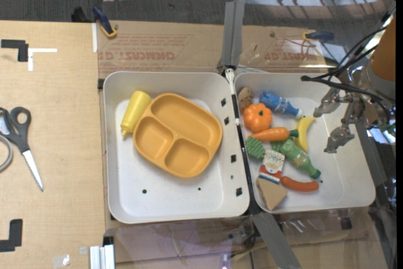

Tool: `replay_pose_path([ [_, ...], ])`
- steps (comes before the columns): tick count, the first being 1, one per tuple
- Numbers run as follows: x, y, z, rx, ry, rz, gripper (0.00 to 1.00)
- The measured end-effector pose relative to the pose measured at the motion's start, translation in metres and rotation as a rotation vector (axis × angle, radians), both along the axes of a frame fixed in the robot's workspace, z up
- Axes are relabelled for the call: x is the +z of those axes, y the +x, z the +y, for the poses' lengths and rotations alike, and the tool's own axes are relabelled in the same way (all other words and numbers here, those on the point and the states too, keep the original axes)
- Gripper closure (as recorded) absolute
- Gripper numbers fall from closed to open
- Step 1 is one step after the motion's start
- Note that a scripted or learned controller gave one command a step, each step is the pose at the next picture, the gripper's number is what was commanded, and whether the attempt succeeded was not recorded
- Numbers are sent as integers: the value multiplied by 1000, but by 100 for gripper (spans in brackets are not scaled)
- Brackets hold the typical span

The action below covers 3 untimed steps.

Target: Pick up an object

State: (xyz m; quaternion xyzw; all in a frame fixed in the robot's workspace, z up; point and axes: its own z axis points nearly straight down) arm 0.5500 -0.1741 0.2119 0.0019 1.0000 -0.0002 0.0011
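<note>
Nearest the camera, on the counter (50, 135) at far left, lie scissors (22, 142); next comes the left bin (170, 208), holding a yellow mustard bottle (134, 111) that touches an orange three-compartment tray (177, 134). Farther right, the right bin (343, 195) holds a cluster: pumpkin (257, 116), carrot (271, 134), blue toy (279, 103), banana (304, 131), green bottle (296, 157), sausage (300, 184) and sandwich wedge (271, 193). At the bin's right side the tool (337, 126) hangs with fingers parted, gripping nothing.

Mirrored red lettering on cardboard sheet (160, 47), perhaps "CHEMICAL GR", barely legible.
</note>
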Motion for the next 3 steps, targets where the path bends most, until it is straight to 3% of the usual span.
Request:
replay_pose_path([
  [1,-119,44,23,18,-1,-3,0],
  [2,-118,68,70,87,-1,-4,0],
  [3,-108,69,71,89,-3,-9,100],
])
